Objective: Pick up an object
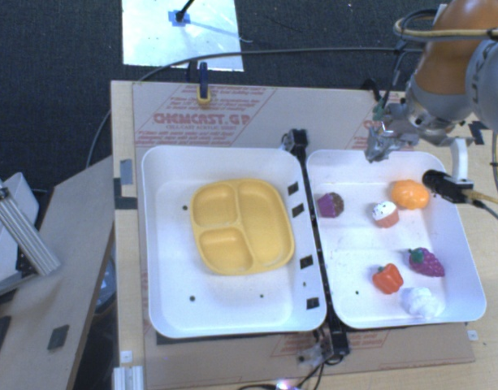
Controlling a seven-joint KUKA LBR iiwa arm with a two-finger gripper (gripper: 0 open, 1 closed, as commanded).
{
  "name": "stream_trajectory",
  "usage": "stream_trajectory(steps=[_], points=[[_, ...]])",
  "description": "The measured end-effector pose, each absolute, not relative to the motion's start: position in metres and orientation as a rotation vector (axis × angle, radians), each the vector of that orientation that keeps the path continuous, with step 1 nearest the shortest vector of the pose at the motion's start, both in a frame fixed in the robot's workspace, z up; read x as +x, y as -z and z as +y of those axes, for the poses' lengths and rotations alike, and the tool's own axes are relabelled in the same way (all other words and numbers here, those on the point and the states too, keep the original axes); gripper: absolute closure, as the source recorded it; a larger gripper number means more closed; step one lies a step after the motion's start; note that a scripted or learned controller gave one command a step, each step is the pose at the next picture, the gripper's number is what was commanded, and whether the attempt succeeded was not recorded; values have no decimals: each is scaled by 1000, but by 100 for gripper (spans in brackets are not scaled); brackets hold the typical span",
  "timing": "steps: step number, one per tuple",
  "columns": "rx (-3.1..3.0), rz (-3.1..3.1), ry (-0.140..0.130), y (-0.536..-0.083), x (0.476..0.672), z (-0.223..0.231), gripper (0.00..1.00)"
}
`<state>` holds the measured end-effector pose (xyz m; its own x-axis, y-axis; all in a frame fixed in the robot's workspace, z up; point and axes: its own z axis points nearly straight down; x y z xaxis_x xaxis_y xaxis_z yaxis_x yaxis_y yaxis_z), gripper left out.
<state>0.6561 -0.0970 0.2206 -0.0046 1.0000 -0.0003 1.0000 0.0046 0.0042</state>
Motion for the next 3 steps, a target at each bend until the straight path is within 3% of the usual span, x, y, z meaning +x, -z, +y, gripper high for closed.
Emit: stream_trajectory(steps=[1,3], points=[[2213,2231,-1,-214,637,-56,100],[2213,2233,-1,-225,578,26,100]])
